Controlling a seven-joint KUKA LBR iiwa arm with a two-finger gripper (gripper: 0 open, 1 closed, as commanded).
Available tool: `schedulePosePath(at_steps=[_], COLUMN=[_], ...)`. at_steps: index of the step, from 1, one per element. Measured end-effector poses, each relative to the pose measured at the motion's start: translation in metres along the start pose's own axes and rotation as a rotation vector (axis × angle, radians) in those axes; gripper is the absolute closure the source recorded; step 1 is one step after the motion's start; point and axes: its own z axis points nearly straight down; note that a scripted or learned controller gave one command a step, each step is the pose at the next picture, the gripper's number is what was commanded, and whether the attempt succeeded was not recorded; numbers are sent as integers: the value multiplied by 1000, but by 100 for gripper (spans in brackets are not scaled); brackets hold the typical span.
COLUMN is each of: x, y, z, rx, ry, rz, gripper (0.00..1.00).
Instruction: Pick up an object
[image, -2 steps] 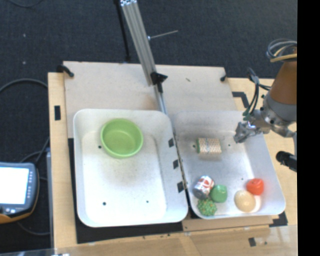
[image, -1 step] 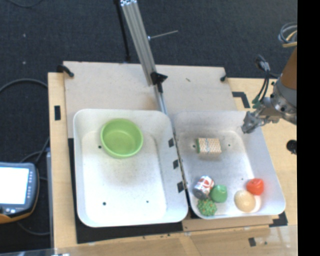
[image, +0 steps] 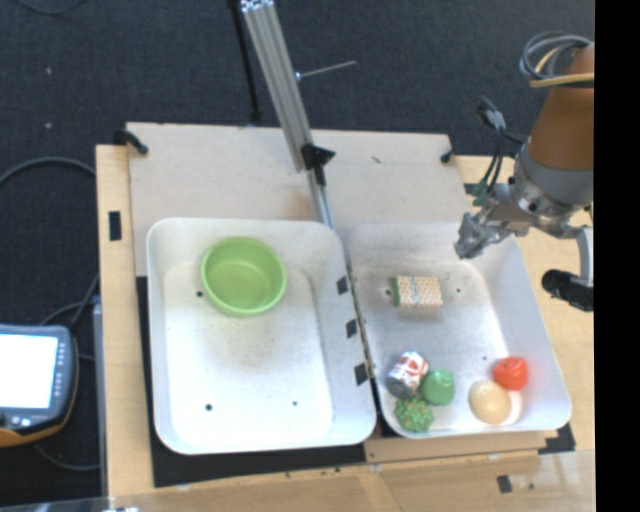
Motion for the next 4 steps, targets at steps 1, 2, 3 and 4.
schedulePosePath(at_steps=[1, 2, 3, 4], x=[59, 110, 152, 201], y=[11, 18, 36, 43], z=[11, 23, 20, 31], rx=[4, 5, 1, 2], ry=[1, 0, 1, -1], rz=[0, 1, 0, 1], gripper=[100, 100, 100, 100])
